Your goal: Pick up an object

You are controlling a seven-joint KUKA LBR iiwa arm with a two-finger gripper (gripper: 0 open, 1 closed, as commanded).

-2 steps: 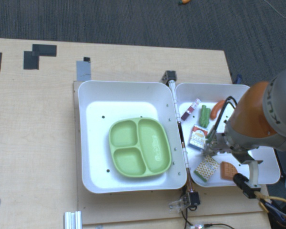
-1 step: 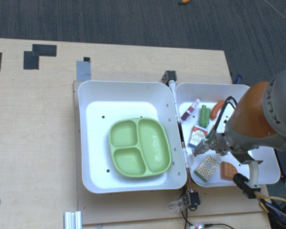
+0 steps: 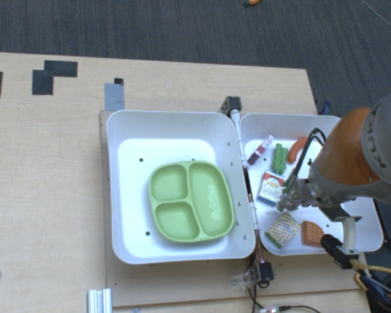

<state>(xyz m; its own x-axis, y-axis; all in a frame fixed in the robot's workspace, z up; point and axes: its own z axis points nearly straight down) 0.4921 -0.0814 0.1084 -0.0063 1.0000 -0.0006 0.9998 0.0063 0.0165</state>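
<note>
**Inspector A:** Starting from the left, what are you recording?

**Inspector B:** The left bin (image 3: 117, 175) is sitting on the bench and is holding a green divided plate (image 3: 192, 201), which I am taking as the reference point. The plate is lying flat in the middle of that bin, with its three compartments facing up.

**Inspector A:** And to the right of the plate?

**Inspector B:** The right bin (image 3: 260, 126) is lying just beyond it and is holding the loose objects. Right of the plate and further back, a small tube with a red end (image 3: 260, 150), a green item (image 3: 280, 158) and an orange-red item (image 3: 296, 147) are lying close together. Level with the plate's middle, a small white packet (image 3: 271, 189) is lying near the divide between the bins. Right of the plate's front edge, a patterned packet (image 3: 281, 229) and an orange-brown block (image 3: 311, 232) are lying side by side.

**Inspector A:** The tool?

**Inspector B:** The arm (image 3: 352, 158) is reaching in from the far side of the plate. The gripper (image 3: 285, 204) is sitting low between the white packet and the patterned packet. I cannot tell whether it is open, closed or gripping anything, as the wrist is covering it.
</note>
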